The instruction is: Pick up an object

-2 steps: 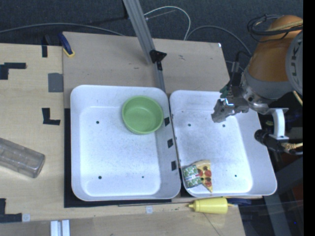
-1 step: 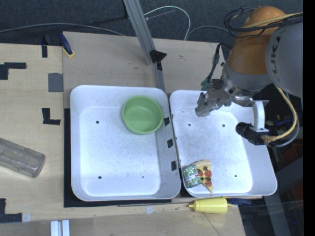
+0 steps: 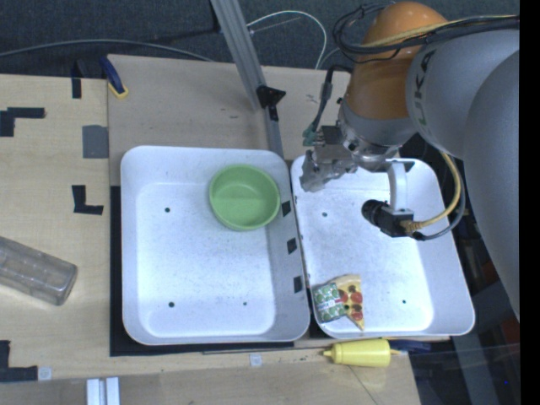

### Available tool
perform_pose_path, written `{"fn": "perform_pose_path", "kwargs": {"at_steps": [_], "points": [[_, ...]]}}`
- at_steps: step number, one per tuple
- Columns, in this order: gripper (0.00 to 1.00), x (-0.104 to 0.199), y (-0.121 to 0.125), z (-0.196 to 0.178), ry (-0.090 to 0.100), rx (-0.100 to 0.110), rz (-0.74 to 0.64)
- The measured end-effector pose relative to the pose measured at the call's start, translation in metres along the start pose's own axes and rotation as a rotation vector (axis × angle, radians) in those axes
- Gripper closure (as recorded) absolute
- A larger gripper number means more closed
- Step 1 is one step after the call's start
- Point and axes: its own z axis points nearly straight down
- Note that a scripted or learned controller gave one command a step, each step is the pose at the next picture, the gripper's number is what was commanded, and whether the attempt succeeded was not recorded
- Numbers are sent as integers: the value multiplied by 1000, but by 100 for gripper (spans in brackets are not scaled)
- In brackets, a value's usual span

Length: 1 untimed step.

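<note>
Packet [image 3: 339, 299]: flat in right bin [image 3: 422, 310], at near left corner, close to the divider. Green bowl [image 3: 244, 197]: upright in left bin [image 3: 169, 260], near far right corner. Yellow bottle [image 3: 363, 353]: on its side on bench, just outside right bin's near rim. Gripper [image 3: 319, 172]: over right bin's far left corner, well apart from packet; finger opening cannot be told; nothing seen in its grasp. Clear container [image 3: 34, 270]: on bench, far left.
</note>
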Motion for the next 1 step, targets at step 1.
{"fn": "perform_pose_path", "kwargs": {"at_steps": [1], "points": [[100, 57, 15, -2, 1, -1, -1]]}}
